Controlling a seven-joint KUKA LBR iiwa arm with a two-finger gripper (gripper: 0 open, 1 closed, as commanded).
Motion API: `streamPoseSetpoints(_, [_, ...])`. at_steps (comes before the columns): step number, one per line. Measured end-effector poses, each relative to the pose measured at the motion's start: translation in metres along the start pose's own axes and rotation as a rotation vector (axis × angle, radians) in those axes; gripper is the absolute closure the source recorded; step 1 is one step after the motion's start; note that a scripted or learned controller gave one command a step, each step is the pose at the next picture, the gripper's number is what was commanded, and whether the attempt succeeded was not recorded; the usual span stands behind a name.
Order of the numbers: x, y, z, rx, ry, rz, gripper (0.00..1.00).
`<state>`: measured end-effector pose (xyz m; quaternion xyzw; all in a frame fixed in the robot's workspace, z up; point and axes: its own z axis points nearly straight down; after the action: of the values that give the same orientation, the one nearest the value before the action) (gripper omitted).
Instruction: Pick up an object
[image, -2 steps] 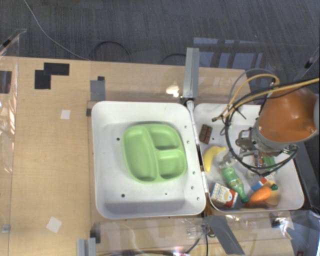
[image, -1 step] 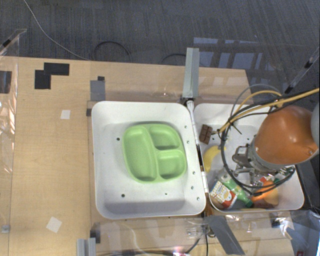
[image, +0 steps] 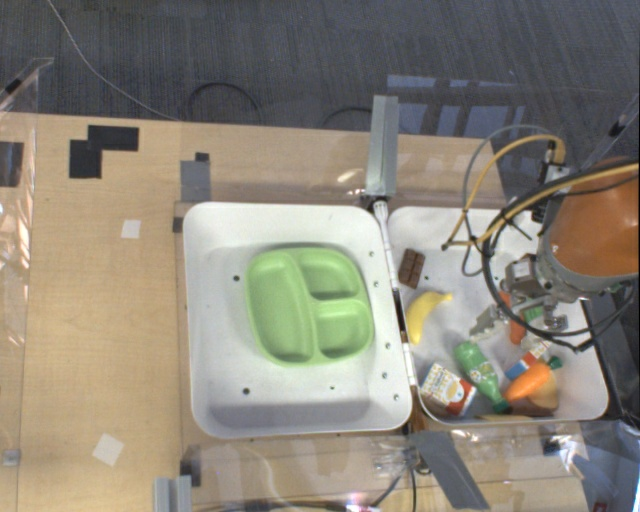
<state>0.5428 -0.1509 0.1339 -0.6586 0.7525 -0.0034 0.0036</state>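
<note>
The right bin (image: 440, 225) holds a brown chocolate piece (image: 411, 265), a yellow banana (image: 420, 313), a green bottle (image: 478, 368), a small red-and-white carton (image: 447, 389) and an orange carrot-like toy (image: 531, 381). My gripper (image: 513, 318) hangs low over the right half of this bin, under the arm's orange band (image: 595, 235). It is just above the carrot toy and to the upper right of the green bottle. Nothing shows in its grip.
The left bin (image: 215, 300) carries a green divided plate (image: 308, 304). Black and yellow cables (image: 490, 200) loop over the right bin's back edge. A metal post (image: 380, 145) stands behind the gap between the bins.
</note>
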Motion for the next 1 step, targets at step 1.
streamPoseSetpoints(1, [0.0468, 0.0016, 0.0383, 0.015, 0.003, -0.170, 0.00])
